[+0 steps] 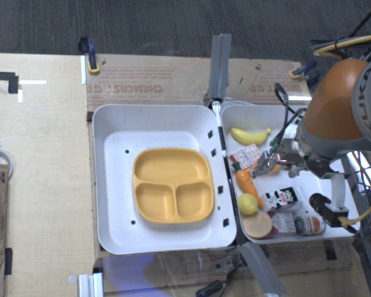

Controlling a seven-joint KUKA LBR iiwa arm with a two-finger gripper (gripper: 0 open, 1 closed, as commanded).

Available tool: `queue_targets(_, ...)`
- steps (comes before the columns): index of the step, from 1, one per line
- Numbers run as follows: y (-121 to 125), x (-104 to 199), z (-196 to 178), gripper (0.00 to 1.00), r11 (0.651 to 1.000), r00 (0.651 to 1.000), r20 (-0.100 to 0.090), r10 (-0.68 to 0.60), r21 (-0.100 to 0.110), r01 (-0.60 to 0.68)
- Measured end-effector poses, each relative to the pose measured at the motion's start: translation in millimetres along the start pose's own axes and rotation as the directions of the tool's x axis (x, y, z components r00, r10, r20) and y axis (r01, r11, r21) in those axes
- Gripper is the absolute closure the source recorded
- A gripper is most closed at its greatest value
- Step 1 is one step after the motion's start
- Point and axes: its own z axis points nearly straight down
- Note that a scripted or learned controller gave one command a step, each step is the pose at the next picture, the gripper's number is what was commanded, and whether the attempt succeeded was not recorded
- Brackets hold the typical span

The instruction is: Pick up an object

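Gripper (269,164) low in the right bin (278,111), fingers pointing left toward the divider between the bins; tips sit over a small red-and-white packet (244,158), just above the carrot (245,181). Finger spread too cluttered and small to read, so cannot tell whether anything is caught. Banana (250,135) lies just up-view of the tips, near the bin's far wall. Carrot runs slantwise down to a lemon (248,203); below that a tan round disc (258,225) against the near rim. To the right of the lemon, a black-and-white box (280,198), then a small can (309,225) near the near-right corner. Right bin crowded; little bare floor except a strip along the far wall. Left bin (111,184) holds one yellow divided plate (172,184), centred, with bare white floor all round it. Arm (337,104) comes in from the right, its orange band over the bin's right side, wrist bent down and leftward, cables trailing behind.
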Motion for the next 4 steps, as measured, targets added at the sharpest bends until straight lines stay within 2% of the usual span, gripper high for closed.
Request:
queue_targets(1,31.1,-67.7,-21.4,0.00,1.000,1.000,0.001,0.006,0.000,-0.006)
queue_targets(2,-18.2,-49.6,-13.1,0.00,0.993,0.993,-0.001,-0.118,0.002,0.118)
queue_targets(3,2.2,-49.4,66.8,0.00,0.987,0.987,-0.001,-0.163,0.001,0.163)
queue_targets(4,-24.9,-47.0,95.3,0.00,0.929,0.929,0.014,-0.370,-0.012,0.370)
